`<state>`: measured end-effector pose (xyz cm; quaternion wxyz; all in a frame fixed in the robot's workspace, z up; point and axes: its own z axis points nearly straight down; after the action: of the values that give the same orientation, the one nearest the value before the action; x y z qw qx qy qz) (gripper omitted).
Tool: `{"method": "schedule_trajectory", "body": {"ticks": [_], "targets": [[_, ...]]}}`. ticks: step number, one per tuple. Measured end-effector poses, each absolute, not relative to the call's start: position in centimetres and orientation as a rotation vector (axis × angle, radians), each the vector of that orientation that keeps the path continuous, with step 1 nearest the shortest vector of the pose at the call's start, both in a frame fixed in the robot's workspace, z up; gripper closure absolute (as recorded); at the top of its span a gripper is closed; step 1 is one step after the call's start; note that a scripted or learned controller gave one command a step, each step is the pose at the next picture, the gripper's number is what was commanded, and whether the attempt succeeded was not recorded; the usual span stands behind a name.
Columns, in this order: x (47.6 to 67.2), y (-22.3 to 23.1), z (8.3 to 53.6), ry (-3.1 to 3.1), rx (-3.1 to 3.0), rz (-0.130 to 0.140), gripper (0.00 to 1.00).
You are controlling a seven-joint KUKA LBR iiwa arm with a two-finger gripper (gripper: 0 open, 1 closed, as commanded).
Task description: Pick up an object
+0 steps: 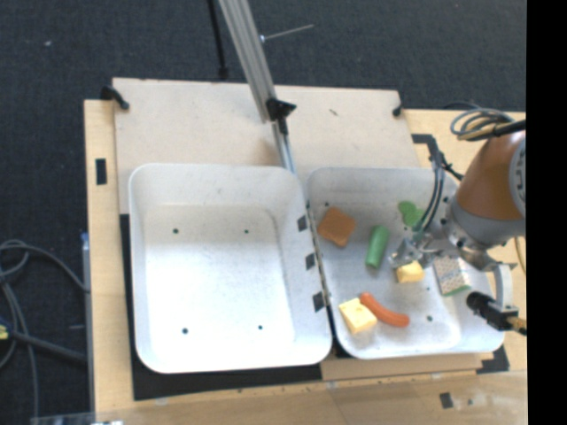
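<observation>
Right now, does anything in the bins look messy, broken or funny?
Nothing looks broken or spilled. The toys lie loose in the right bin: a brown block, a green piece, two yellow blocks and an orange piece touching one of them. The gripper is low beside the other yellow block.

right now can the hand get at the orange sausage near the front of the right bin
Probably yes. The orange sausage lies uncovered on the floor of the right bin, touching only a yellow block at one end. The hand sits nearby, over another yellow piece.
</observation>
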<state>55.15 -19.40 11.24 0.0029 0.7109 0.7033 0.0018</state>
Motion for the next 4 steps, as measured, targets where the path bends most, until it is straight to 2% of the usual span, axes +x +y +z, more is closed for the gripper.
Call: {"method": "schedule_trajectory", "body": {"ticks": [2, 3, 4], "targets": [[55.1, -18.6, 20.8, 2.222, 2.211, 0.006, 1.00], [55.2, -18.6, 22.6, 2.227, 2.211, 0.005, 1.00], [56.6, -13.5, 23.4, 2.228, 2.210, 0.006, 1.00]]}}
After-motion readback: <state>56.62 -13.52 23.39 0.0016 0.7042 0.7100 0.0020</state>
